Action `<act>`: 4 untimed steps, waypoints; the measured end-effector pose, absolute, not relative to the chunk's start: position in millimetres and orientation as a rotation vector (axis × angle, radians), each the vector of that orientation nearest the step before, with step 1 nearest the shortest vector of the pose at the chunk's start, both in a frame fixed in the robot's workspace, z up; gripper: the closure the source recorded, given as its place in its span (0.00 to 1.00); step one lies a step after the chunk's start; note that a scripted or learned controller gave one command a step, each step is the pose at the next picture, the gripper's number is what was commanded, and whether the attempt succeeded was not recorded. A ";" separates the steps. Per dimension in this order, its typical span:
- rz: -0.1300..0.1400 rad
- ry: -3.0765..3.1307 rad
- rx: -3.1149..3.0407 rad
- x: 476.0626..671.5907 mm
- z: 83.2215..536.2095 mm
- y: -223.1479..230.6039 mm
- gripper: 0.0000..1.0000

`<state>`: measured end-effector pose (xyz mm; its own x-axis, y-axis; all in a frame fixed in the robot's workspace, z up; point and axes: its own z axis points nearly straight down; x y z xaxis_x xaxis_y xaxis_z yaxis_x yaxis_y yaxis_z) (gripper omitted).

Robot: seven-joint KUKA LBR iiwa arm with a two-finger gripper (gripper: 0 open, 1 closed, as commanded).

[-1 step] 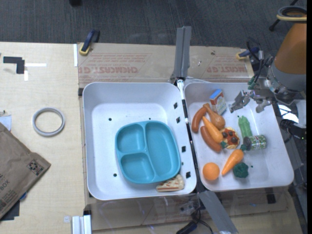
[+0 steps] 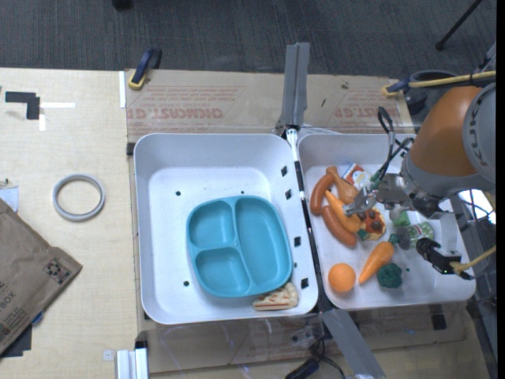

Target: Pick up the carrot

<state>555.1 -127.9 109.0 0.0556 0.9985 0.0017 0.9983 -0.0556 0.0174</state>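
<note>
The carrot (image 2: pixel 376 261) lay tilted in the lower part of the right bin (image 2: pixel 442 290), at the right of the frame, between an orange ball (image 2: pixel 341 278) to its left and a green item (image 2: pixel 389 275) to its right; the gripper (image 2: pixel 364 204) hovered above and left of the carrot, over several sausage-shaped pieces (image 2: pixel 338 219); its state could not be determined; the left bin (image 2: pixel 158 235) carried a blue divided plate (image 2: pixel 238 245) at frame centre

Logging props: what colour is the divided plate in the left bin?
Turquoise blue; the divided plate shows clearly in the camera view.
</note>
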 end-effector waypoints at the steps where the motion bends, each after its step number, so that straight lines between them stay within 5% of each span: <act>1: -0.002 2.225 2.221 476.9 90.9 -139.0 0.00; 2: -0.002 2.221 2.226 477.1 99.3 -139.7 1.00; 3: -0.004 2.066 2.368 477.7 190.7 -33.3 1.00; 4: -0.004 2.066 2.368 477.7 190.7 -33.4 0.00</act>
